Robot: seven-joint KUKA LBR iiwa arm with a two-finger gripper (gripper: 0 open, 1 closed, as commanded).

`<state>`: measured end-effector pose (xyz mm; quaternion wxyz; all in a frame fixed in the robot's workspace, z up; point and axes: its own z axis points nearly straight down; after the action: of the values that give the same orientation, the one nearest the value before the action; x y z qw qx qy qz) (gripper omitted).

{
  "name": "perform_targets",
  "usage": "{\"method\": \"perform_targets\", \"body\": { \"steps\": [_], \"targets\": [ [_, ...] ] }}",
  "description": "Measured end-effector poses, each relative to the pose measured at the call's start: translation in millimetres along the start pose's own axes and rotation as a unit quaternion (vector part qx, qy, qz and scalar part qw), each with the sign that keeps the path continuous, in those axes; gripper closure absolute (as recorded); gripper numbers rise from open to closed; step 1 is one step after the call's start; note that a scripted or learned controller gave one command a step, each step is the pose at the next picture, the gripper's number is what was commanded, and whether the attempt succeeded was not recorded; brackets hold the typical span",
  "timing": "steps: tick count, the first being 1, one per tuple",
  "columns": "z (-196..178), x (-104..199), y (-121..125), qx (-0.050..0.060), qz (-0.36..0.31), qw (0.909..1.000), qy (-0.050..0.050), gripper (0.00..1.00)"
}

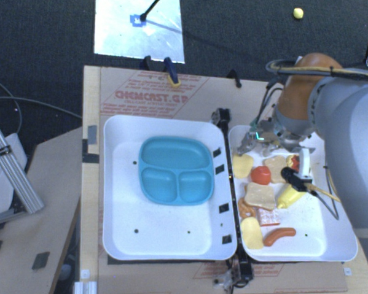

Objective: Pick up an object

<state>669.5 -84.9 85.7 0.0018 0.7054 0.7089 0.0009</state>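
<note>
My gripper [265, 138] hangs over the far left part of the right bin [336, 243], below the orange-banded wrist. Toy foods lie in that bin. A red tomato [260, 174] sits just in front of the gripper, with a pale yellow piece [243, 163] to its left and a tan toast slice [274, 166] to its right. Closer to the front lie a bread slice [260, 195], a yellow banana-like piece [290, 195], a sausage [279, 235] and a yellow wedge [251, 232]. Nothing shows between the fingers.
The left bin [121, 232] holds a blue compartment tray [175, 170]. A black clip strip [227, 176] runs between the two bins. The grey arm covers the right bin's far right corner. A small yellow ball [298, 13] lies on the floor beyond the bench.
</note>
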Motion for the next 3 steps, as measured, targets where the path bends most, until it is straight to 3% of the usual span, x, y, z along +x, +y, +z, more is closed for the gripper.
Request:
{"method": "perform_targets", "body": {
  "steps": [1,2,3],
  "targets": [
    [-11.5,0.2,1.2,-0.002,-0.001,1.0000,0.000,1.00],
    [1.7,-2.4,-21.4,0.002,0.002,1.0000,0.000,1.00],
    [0.8,-2.1,-20.2,0.001,0.002,1.0000,0.000,0.00]
  ]
}}
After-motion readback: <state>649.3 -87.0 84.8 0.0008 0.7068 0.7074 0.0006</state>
